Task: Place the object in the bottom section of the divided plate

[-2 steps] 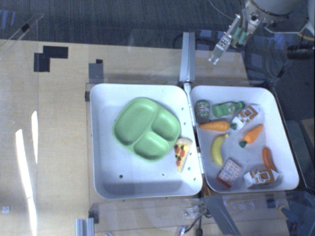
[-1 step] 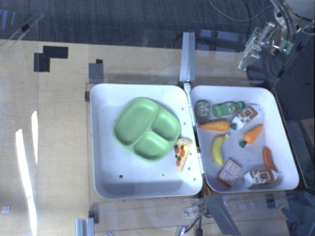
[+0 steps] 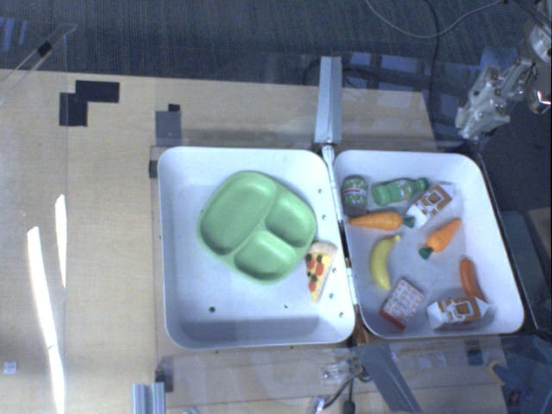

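Nearest to us, along the near wall of the right bin (image 3: 509, 313), sit a small milk carton (image 3: 458, 312) and a red-and-white checked packet (image 3: 402, 303). Just beyond them we see a banana (image 3: 382, 261) and a red sausage (image 3: 468, 278) by the right wall. Farther back lie two carrots: one (image 3: 376, 222) lying flat near the divider, the other (image 3: 442, 236) tilted to its right. At the far end we find a dark can (image 3: 354, 194), a green bottle (image 3: 398, 191) on its side, and a second small carton (image 3: 430, 203).

In the left bin (image 3: 172, 257) we see the green divided plate (image 3: 257, 224), turned at a slant, all its sections bare. A pizza slice (image 3: 319, 268) lies just beside the plate's near right edge, close to the bin's right wall, outside the plate.

We see the gripper (image 3: 483, 110) at the far right, above the bench beyond the right bin's far corner, well apart from everything in the bins. It holds nothing, and we cannot tell how wide it stands.
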Robot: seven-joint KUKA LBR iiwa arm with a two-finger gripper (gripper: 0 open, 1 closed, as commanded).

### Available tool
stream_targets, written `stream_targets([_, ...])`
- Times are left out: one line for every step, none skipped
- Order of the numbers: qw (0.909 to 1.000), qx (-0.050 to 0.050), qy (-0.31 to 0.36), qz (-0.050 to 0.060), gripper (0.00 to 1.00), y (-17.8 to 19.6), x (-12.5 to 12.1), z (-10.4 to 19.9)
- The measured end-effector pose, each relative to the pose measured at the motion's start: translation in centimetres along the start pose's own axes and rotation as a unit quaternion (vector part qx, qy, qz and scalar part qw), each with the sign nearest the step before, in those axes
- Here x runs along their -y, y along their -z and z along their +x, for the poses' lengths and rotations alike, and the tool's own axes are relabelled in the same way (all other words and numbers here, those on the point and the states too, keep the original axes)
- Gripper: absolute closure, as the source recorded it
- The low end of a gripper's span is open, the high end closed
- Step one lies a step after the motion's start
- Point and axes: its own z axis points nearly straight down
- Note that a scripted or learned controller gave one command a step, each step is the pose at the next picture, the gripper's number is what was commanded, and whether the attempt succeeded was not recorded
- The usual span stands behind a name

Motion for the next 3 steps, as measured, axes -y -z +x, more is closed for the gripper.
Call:
stream_targets([0.9975, 0.000, 0.070, 0.000, 1.00, -0.1, 6.2, -5.8])
stream_targets([0.9890, 0.000, 0.148, 0.001, 1.00, 0.1, 11.6, 5.1])
stream_targets([0.8522, 0.001, 0.523, -0.001, 1.00, 0.0, 8.4, -0.7])
